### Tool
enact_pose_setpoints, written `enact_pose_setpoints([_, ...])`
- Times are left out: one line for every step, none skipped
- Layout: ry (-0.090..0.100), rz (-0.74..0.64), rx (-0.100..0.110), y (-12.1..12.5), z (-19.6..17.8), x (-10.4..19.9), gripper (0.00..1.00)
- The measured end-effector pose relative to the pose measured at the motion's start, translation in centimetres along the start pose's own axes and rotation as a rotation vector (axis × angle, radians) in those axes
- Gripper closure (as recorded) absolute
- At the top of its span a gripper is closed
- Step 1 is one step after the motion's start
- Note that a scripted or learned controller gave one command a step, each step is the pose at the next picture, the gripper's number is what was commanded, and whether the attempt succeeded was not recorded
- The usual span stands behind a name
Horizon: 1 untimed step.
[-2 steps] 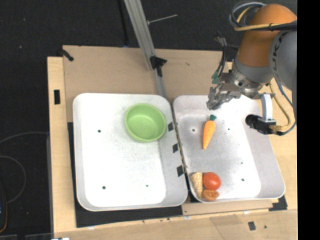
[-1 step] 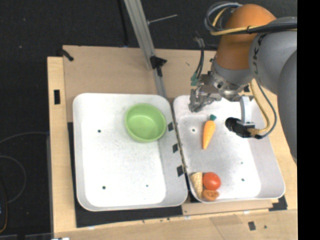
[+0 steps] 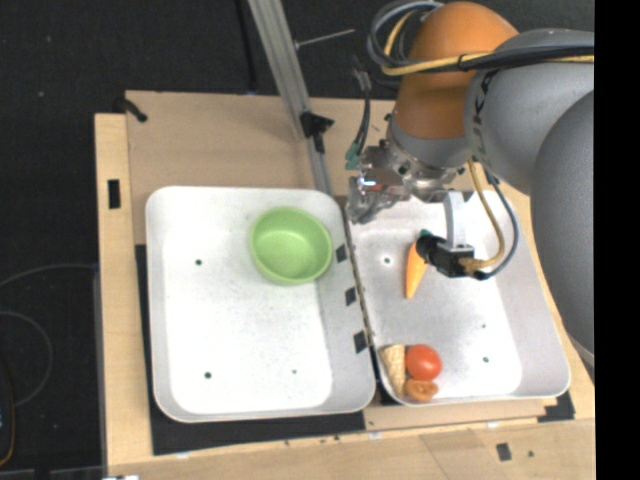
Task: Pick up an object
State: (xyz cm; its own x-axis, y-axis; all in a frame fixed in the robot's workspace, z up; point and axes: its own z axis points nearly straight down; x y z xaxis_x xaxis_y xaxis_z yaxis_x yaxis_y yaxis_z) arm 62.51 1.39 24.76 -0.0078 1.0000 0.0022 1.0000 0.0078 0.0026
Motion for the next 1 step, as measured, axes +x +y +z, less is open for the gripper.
enact_pose_setpoints([-0.001,0.001,0.004,0.28,1.13,4.80,1.00])
